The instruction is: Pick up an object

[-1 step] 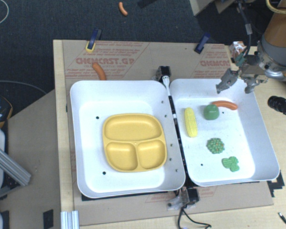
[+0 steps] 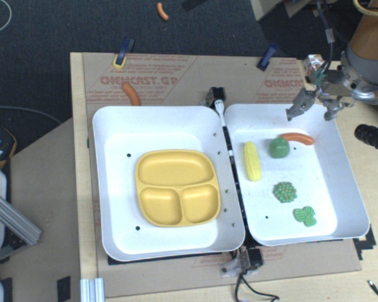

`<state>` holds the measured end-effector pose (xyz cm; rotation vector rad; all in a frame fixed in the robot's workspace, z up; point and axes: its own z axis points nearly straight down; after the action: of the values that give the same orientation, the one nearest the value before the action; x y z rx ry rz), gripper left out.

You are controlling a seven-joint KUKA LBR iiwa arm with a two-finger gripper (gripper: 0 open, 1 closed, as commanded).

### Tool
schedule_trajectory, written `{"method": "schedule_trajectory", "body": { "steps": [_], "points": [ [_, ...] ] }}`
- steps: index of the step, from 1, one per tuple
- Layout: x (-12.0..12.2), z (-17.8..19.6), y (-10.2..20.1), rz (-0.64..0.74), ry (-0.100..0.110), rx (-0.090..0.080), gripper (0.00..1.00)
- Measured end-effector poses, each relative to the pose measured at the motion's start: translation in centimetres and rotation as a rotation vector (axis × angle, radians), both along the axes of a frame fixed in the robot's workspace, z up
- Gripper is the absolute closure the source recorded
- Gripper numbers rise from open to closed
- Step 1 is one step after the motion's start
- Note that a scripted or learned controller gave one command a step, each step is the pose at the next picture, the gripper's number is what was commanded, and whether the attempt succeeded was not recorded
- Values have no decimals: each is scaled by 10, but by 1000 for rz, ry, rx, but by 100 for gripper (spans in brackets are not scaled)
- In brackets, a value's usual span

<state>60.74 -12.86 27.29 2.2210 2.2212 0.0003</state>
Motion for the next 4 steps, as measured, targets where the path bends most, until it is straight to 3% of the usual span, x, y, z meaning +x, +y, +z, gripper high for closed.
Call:
{"method": "schedule_trajectory", "body": {
  "steps": [3, 4],
  "points": [
    [4, -169, 1, -1, 5, 1, 0],
    [4, -189, 2, 0, 5, 1, 0]
  ]
}}
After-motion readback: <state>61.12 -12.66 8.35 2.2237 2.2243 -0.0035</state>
